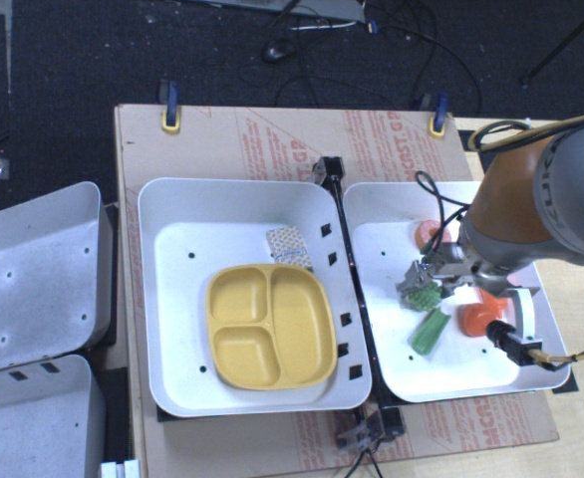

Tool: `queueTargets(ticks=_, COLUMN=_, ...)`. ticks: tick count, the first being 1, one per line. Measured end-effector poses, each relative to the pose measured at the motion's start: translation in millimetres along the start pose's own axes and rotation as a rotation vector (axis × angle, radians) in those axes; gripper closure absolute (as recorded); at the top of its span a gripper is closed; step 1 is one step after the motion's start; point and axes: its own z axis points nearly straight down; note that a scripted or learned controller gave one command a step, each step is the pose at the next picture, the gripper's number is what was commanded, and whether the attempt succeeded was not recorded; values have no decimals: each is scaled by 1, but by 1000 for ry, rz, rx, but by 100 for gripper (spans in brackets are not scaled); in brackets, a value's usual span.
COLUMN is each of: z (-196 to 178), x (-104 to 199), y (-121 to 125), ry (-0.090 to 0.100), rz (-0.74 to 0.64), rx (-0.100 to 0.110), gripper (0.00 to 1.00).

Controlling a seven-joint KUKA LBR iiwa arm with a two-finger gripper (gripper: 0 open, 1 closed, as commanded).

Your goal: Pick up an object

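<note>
The gripper hangs low over the right bin; whether its jaws are spread or pressed together, I cannot tell. A green object lies just below the jaws, an orange object beside it, toward the arm. Bare floor opens toward the bins' shared edge. A yellow tray sits in the left bin.

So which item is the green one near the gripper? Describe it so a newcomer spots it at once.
Look at the right-hand white bin, where the arm reaches in. Just below the gripper lies a short green stick-shaped object, slanted. Its neighbour, the orange-red object, is rounder; nothing else there is green and long.
</note>
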Motion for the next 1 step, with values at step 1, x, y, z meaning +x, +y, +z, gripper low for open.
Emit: queueTargets(ticks=1, z=-57, x=1, y=11, ry=-2, rz=-5, rx=-7, gripper=100)
